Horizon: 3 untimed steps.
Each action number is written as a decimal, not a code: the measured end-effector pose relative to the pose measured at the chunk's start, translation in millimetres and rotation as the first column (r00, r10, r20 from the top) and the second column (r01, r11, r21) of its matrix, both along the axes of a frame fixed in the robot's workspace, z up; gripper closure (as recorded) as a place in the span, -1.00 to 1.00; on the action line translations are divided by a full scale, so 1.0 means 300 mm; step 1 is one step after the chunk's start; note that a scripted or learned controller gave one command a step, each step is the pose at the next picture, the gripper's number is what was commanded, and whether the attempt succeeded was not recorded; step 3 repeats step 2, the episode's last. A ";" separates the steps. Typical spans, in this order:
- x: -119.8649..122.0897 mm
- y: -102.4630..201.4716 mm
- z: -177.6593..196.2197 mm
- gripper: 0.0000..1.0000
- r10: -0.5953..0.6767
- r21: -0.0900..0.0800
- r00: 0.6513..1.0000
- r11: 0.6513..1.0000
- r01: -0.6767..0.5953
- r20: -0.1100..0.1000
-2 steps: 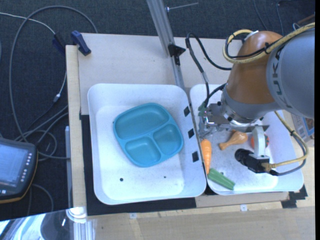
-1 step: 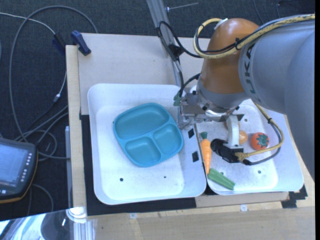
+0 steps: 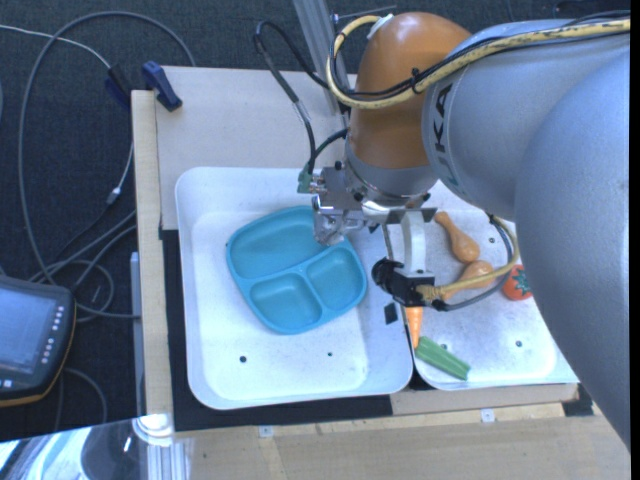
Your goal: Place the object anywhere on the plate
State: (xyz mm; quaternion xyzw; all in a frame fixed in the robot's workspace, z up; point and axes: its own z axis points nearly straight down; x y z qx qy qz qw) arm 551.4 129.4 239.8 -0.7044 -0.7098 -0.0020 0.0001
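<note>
Camera view: where is the gripper (image 3: pixel 330 230), and what step would you say this is? — Rae

It hangs low over the far right rim of the blue plate (image 3: pixel 285 313), which lies in the bin (image 3: pixel 215 368) on the view's left. The arm (image 3: pixel 400 98) leans in above it and hides much of the gripper, so I cannot tell how far it is open or whether it has hold of anything. — Tom

Then where is the object? — Rae

All the loose pieces I can see lie in the other bin (image 3: pixel 520 363): a carrot (image 3: pixel 413 320) near the wall between the two bins, a green piece (image 3: pixel 441 359) just in front of it, a tan gourd-shaped piece (image 3: pixel 455 236) further back, and a red piece (image 3: pixel 516 284) by the arm. Nothing rests in the three compartments of the plate, as far as they show. — Tom

So is it placing or picking? — Rae

My guess is the placing step, since the gripper sits over the plate and not over the pieces. If it does carry something small, the next move calls for a shift inward, away from the rim and over a compartment, before letting go; released at the edge, a piece could tip off into the bin. If it carries nothing, it must go across to the other bin and take a piece, the carrot being nearest. — Tom
</note>
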 end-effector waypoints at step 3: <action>0.044 0.151 0.011 -1.00 -0.006 -0.003 1.000 1.000 0.006 -0.004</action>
